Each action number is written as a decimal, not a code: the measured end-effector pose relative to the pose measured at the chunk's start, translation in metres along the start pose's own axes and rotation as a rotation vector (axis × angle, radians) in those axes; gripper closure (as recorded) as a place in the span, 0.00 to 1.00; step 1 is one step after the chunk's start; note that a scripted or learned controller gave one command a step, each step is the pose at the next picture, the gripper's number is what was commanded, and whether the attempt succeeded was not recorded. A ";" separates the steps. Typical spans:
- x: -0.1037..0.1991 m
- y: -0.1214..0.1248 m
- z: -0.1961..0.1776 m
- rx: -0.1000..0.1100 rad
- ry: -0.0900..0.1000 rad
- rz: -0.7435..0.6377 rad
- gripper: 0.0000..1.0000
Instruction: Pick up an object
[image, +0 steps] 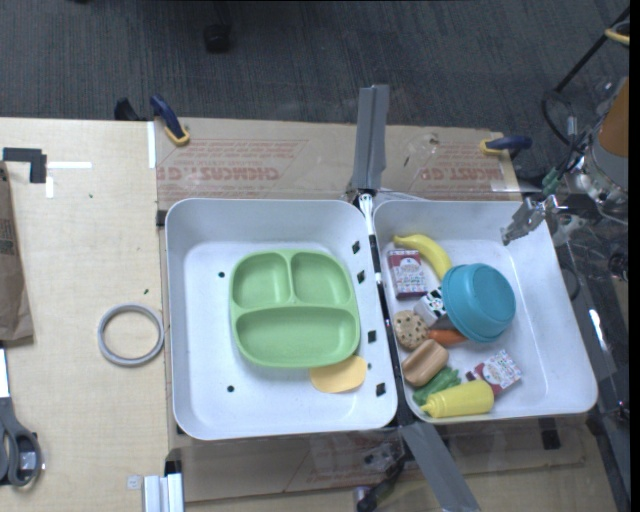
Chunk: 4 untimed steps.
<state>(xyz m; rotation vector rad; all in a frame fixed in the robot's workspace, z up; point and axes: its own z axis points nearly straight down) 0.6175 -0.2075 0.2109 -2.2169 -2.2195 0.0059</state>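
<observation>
Camera view: arm at far right edge, gripper (525, 222) poised over right bin's (560, 300) upper right corner, nothing between fingers; open or clenched, can't tell. Right bin: smooth teal bowl (480, 300) tipped on side, banana (425, 252), cookie (408, 328), hot dog (425, 362), yellow bottle (462, 400), small printed packets, text unreadable. Left bin (190, 300): glossy green divided plate (295, 307), yellow disc (338, 376) touching its lower edge. Bench cardboard (260, 160): lettering mirrored, unreadable.

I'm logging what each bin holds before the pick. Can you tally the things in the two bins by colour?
Green: 2, the divided plate and a small leafy piece
Yellow: 3, the banana, the flat disc, the corn cob
Blue: 1, the bowl
Red packets: 2
Brown: 2, the cookie, the hot dog
Orange: 1, a carrot
Total: 11
</observation>
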 end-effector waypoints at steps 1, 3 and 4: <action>0.057 -0.007 0.122 -0.003 -0.001 0.005 0.00; 0.092 -0.052 0.122 -0.002 0.000 -0.029 0.00; 0.062 -0.086 0.123 -0.001 0.001 0.092 0.00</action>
